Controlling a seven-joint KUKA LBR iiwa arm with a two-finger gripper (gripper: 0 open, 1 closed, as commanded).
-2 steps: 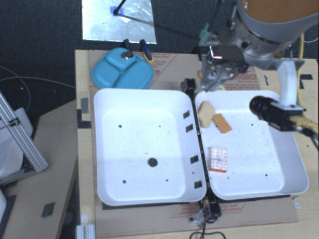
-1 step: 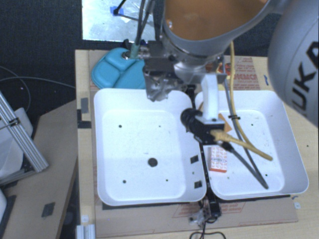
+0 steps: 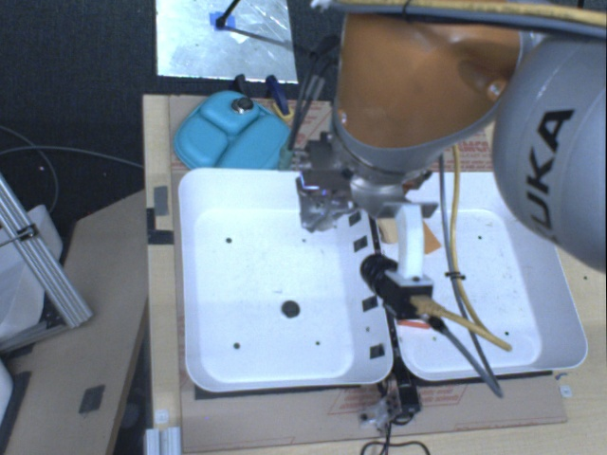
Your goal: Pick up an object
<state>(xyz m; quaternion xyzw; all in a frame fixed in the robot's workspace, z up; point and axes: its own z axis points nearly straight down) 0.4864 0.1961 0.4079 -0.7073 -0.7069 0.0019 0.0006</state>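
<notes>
White, shallow and set side by side, the left bin (image 3: pixel 242 273) and right bin (image 3: pixel 517 282) take up the lower half of the view. The grey arm (image 3: pixel 560 159) enters from 3 o'clock and covers the 1 o'clock sector; its orange band (image 3: pixel 417 74) sits at 12 to 1 o'clock.

The gripper (image 3: pixel 321 207), a metallic assembly below the wrist, hangs over the far right corner of the left bin, just above centre towards 12 o'clock. Its tip merges with the bin wall, so it cannot be told whether it is wide, narrow or holding anything.

A small dark round object (image 3: pixel 290 309) lies on the floor of the left bin, at about 6 o'clock from the gripper and well apart from it. An orange piece (image 3: pixel 432 240) lies in the right bin at about 3 o'clock from the gripper, partly hidden behind a white bracket (image 3: pixel 411 245) on the arm.

A yellow cable (image 3: pixel 457 254) runs down from the wrist across the right bin towards 5 o'clock. Beyond the left bin, at 11 o'clock, sit a blue container (image 3: pixel 232 133) and, farther back, a foil sheet (image 3: pixel 218 27).
</notes>
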